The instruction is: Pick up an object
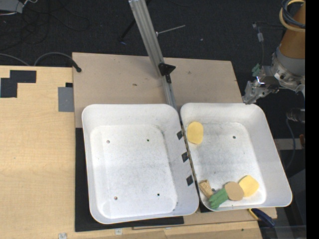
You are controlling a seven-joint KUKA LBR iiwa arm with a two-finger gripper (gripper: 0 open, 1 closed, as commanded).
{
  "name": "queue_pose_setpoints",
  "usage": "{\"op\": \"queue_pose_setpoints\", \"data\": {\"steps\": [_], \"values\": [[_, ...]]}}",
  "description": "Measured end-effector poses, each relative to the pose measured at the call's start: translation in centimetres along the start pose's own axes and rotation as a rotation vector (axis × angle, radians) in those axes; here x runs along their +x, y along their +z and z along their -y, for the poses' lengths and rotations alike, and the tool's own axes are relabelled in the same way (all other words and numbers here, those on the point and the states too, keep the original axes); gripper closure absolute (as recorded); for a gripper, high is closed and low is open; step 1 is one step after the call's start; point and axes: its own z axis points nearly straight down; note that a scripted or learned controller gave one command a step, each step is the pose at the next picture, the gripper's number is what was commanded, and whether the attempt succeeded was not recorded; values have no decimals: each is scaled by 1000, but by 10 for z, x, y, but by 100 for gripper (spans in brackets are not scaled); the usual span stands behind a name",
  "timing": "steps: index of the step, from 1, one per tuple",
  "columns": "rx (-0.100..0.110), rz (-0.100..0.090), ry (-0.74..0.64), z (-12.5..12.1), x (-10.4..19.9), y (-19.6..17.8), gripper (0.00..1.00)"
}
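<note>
Gripper (250, 94) maybe empty, above right bin (271, 148); yellow disc (195, 132) inside.

Two white bins, the left bin (130, 158) and the right bin (234, 151), show faint grey speckling. In the right bin, a pale yellow oval piece (195, 132) lies near its left edge. Along its near edge sit a yellow block (248, 185), a tan round piece (233, 190), a green piece (218, 198) and a light brown piece (205, 187). The bench (35, 128) is pale wood with grey patches. The arm (291, 44) is grey and orange.
</note>
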Motion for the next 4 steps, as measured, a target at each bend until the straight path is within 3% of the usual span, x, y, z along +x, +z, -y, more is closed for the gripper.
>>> {"op": "queue_pose_setpoints", "data": {"steps": [4], "values": [[10, -4, 3, 31, 208, 5, 100]]}}
